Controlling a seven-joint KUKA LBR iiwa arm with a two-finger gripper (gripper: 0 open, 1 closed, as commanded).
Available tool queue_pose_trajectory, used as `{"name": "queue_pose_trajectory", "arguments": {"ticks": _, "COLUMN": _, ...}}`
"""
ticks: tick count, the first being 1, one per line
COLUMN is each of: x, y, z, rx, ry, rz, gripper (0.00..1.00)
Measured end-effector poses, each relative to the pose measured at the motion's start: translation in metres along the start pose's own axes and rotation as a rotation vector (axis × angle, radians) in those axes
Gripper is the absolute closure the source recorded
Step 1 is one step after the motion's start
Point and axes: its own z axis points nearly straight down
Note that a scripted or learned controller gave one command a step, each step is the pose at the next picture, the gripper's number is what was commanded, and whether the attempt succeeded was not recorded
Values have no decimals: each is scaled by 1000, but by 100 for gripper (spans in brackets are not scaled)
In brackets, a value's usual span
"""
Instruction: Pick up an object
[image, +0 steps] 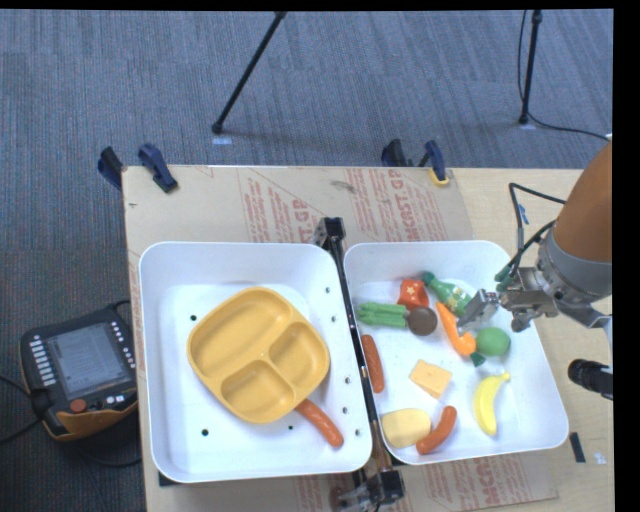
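My gripper (500, 312) hangs over the right side of the right bin (520, 430), its two fingers apart and nothing between them. Just below it lie a green lime (492, 343) and an orange carrot (457, 332). Also in this bin are a green bottle (447, 293), a red pepper (412, 292), a brown ball (422, 321), green beans (382, 315), a cheese wedge (431, 378), a banana (488, 402), a pale potato (405, 427) and a red sausage (437, 430).
The left bin (165, 300) holds a yellow divided plate (258, 355) and an orange sausage (320, 423). Another red sausage (372, 362) lies along the divider between the bins. A teach pendant (75, 370) sits on the floor to the left. Blue clamps (155, 165) grip the bench's far edge.
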Motion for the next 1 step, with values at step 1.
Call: {"name": "queue_pose_trajectory", "arguments": {"ticks": 1, "x": 38, "y": 58, "z": 149, "rx": 1, "ry": 0, "rz": 0, "gripper": 0}}
